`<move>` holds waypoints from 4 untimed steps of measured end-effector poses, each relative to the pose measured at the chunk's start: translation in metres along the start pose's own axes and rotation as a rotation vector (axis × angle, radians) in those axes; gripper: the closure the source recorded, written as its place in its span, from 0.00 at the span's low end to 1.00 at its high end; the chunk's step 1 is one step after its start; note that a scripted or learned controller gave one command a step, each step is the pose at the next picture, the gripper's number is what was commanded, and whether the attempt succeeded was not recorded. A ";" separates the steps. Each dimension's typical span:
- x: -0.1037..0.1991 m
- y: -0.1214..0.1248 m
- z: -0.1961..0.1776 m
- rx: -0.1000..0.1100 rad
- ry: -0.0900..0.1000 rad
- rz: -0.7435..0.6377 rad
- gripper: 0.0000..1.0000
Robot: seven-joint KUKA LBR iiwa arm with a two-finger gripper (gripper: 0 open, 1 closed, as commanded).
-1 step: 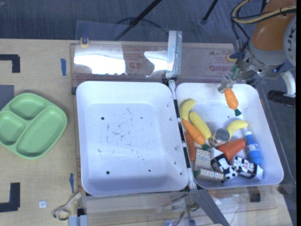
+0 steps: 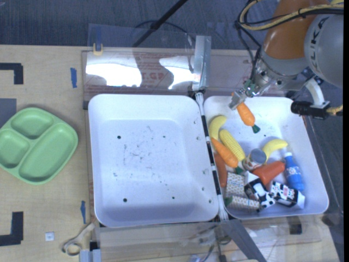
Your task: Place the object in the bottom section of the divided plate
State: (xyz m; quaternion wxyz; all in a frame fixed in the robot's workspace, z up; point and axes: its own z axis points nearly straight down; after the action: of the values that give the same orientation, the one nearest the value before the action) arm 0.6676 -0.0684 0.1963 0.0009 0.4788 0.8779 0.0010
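Observation:
My gripper (image 2: 239, 100) hangs over the back of the right bin (image 2: 313, 146), close to the divider between the bins. It is shut on the top end of a small orange carrot (image 2: 246, 115), which dangles at a slant with its green tip pointing down and right. The green divided plate (image 2: 36, 144) lies on the bench at the far left, outside both bins. Its large section (image 2: 50, 150) faces the lower right and its two small sections sit at the upper left.
The left bin (image 2: 147, 157) lies between the carrot and the plate. The right bin holds a banana (image 2: 217, 125), corn (image 2: 231, 141), another carrot (image 2: 224, 152), a second banana (image 2: 274, 145), a blue bottle (image 2: 293, 173) and several other toys. A clear panel (image 2: 142, 64) stands behind the left bin.

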 end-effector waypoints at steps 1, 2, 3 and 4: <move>0.137 -0.040 -0.004 0.001 0.001 -0.120 1.00; 0.182 -0.029 0.001 0.004 0.002 0.185 1.00; 0.143 -0.027 -0.044 0.001 0.000 0.118 1.00; 0.150 0.027 -0.022 0.001 -0.001 0.430 1.00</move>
State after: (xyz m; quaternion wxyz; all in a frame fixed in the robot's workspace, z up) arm 0.6088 0.0726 0.2185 0.0010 0.6550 0.7556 0.0005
